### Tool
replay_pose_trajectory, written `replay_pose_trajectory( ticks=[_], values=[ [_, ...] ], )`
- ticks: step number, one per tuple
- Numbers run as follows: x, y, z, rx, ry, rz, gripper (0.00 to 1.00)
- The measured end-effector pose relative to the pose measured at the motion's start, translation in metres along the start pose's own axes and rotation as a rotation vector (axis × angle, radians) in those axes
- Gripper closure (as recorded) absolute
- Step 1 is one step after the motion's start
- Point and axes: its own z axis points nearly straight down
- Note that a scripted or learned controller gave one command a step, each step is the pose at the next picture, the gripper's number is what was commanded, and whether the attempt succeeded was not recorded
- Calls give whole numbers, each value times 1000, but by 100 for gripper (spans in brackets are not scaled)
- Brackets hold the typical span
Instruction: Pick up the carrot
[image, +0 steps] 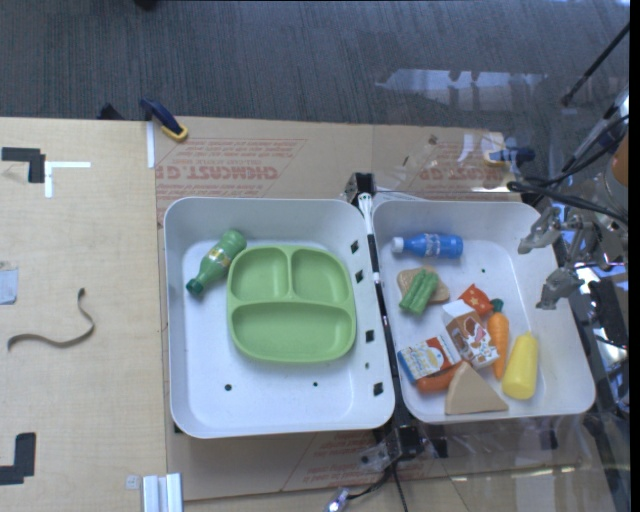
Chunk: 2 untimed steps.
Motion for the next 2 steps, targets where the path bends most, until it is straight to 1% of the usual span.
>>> replay_pose_trajectory(
  ticks=[1,2],
  values=[
    [33,0,115,-1,-3,-133,0],
    [51,7,115,-1,2,178,0]
  ],
)
